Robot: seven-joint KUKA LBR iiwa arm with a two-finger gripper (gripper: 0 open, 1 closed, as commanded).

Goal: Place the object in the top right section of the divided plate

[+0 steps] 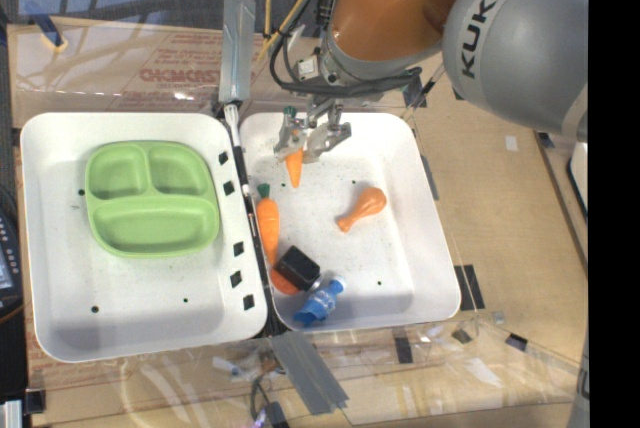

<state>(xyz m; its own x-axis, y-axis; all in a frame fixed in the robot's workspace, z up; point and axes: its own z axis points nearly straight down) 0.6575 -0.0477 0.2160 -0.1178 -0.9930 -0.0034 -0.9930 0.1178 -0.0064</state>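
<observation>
The gripper [312,138] hangs over the right bin [425,216] near its far edge, jaws closed on a small orange carrot [294,168] that dangles beneath; transfer to the green divided plate [152,198] in the left bin [50,246] remains outstanding.

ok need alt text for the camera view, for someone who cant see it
A grey KUKA arm's gripper hangs over the right bin with a small orange carrot between its fingers. Below it lie a larger carrot, a toy drumstick, a black block and a blue piece. The left bin holds a green divided plate.
</observation>
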